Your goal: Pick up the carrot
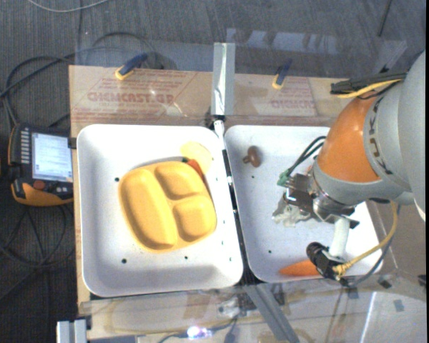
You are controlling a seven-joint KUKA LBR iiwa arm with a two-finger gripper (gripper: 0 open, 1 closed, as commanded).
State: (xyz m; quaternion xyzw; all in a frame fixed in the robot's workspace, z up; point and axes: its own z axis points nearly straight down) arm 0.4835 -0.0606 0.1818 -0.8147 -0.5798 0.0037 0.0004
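Observation:
An orange carrot [296,268] lies in the right bin [257,213] near its front wall. A black cable fitting on the arm covers the carrot's right end. My gripper [292,207] hangs over the middle of the right bin, roughly a hand's width behind the carrot and apart from it. The grey arm with its orange band [347,148] reaches in from the right and hides the bin's right half.
A small brown object [252,156] sits at the back left of the right bin. The left bin [100,256] holds a yellow divided tray [169,204], with a pale round piece [195,151] and a small red piece [194,166] behind it.

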